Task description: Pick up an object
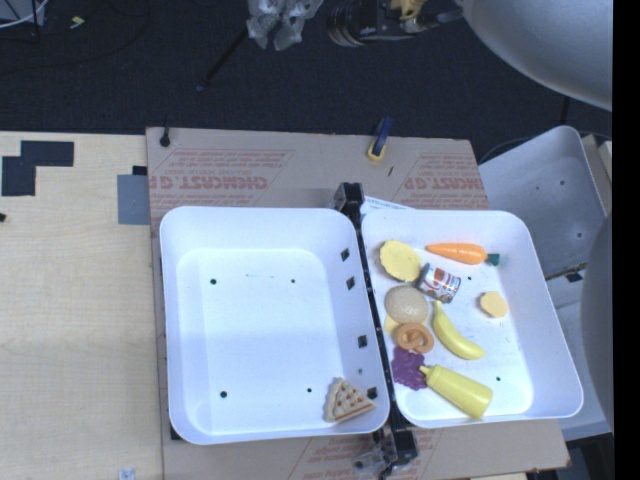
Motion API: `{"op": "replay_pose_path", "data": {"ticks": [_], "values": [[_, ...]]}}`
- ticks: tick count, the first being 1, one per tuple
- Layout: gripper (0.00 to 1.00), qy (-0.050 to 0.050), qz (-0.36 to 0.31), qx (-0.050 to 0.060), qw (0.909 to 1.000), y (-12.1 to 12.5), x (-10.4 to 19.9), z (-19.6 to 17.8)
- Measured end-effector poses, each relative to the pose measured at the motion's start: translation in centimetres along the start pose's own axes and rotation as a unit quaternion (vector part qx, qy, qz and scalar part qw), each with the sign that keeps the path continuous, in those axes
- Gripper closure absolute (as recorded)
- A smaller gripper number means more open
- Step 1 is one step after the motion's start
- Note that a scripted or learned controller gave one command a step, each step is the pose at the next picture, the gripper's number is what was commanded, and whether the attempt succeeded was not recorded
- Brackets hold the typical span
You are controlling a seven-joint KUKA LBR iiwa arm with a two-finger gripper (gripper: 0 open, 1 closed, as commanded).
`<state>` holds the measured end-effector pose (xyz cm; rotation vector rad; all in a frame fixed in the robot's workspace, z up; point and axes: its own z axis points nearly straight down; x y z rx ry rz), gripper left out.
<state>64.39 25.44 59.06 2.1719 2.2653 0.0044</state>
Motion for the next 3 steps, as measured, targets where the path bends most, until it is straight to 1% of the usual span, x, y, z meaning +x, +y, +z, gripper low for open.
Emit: {"op": "replay_pose_path", "data": {"ticks": [1, 3], "values": [[1.0, 0.001, -0.003, -0.004, 1.0, 0.1, 0.2, -0.9], [1.0, 0.005, -0.009, -0.018, 0.9998, 0.3, 0.6, -2.8]]}}
